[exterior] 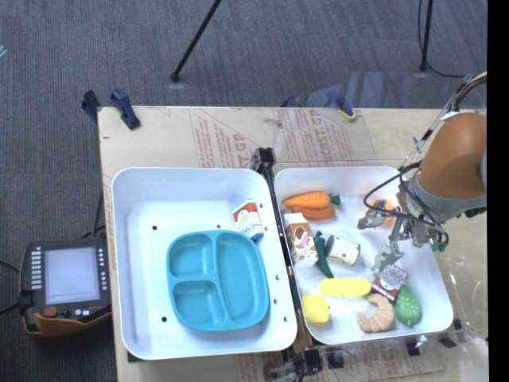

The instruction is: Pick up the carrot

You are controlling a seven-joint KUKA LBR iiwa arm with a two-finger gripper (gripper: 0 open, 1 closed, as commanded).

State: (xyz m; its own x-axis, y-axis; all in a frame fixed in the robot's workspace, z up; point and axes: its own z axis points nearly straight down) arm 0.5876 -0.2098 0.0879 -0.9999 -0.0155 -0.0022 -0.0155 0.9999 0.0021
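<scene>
Lying beside 2 cartons [301, 241], carrot [308, 200] sits well apart from tool [390, 255], grip state unclear.

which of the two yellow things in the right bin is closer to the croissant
The long corn cob, lying just above the croissant. The round lemon sits further left, near the bin's left wall.

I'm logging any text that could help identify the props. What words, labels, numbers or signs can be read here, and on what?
No text can be read with certainty.
Cardboard sheet under the bins: large red printed lettering, reversed and faint; unreadable.
Small carton in the right bin: printed label, too small.
Small carton in the left bin: printing too blurred.
Packet below the claw: markings too small.
Handheld pendant: screen blank.
</scene>
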